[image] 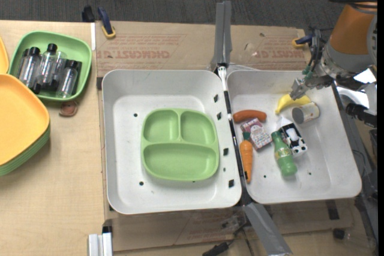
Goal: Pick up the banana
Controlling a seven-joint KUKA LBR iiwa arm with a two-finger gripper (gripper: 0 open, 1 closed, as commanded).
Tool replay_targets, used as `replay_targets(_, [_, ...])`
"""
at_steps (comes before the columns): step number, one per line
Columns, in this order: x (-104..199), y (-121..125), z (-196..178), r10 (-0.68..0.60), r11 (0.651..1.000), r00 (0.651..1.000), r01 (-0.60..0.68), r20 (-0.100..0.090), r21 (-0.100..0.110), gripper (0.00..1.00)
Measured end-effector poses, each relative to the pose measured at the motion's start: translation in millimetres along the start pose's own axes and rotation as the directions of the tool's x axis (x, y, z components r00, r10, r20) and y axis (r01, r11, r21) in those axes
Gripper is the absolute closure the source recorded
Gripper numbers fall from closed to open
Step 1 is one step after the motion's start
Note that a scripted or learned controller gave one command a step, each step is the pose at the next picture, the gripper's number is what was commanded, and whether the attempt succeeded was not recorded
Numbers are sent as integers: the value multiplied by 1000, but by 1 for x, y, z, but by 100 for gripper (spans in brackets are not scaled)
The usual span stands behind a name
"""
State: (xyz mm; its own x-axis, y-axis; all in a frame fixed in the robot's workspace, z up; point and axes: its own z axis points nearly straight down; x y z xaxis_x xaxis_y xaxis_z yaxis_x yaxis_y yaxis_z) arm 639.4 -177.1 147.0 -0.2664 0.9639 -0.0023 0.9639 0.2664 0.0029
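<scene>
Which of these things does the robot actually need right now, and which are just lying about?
Needed:
- curved yellow banana
- grey metal gripper, right at the banana

Lying about:
- orange carrot
- red sausage
- green plastic bottle
- green divided plate
- stacked orange plates

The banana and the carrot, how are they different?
The banana is yellow; the carrot is orange. The banana curves and lies at a slant near the bin's far side, with the gripper right over it; the carrot is straight, points toward the near edge, and lies alone by the bin's left wall. Both lie flat in the right bin.
</scene>
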Motion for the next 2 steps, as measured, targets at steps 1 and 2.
replay_targets(1, [-16,17,-80,-41,999,999,41,0,1,100])
replay_targets(2, [-14,-10,-75,-267,964,964,267,-2,2,100])
